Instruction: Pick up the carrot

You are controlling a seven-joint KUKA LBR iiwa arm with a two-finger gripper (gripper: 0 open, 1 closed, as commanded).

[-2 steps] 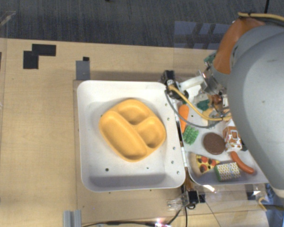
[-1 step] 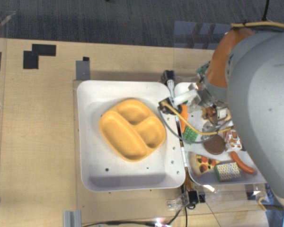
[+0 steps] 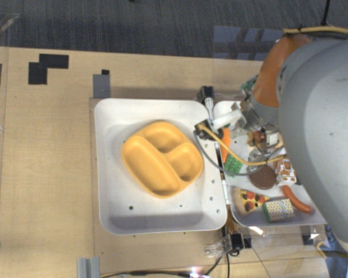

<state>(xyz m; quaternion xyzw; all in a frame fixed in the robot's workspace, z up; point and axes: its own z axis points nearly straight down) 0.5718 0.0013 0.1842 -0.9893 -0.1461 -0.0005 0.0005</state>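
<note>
Inside the left shallow white bin (image 3: 113,213) lies a yellow three-compartment plastic tray (image 3: 161,157). Over in the right white bin (image 3: 239,216), the slim orange carrot (image 3: 225,136) stands at the left wall beside a green block (image 3: 233,166), brown disc (image 3: 263,178), pizza slice (image 3: 253,200) and red sausage (image 3: 296,200). Whether the pincer (image 3: 261,136) is apart or together, I cannot tell.

Orange carrot (image 3: 225,139), seemingly upright, right bin's left edge.

Even, fairly bright overhead light; the shallow white plastic left bin (image 3: 162,219) carries a soft grey shadow along its near wall. The large grey arm (image 3: 325,126) at right looks blurred, and small items appear soft, slightly grainy
</note>
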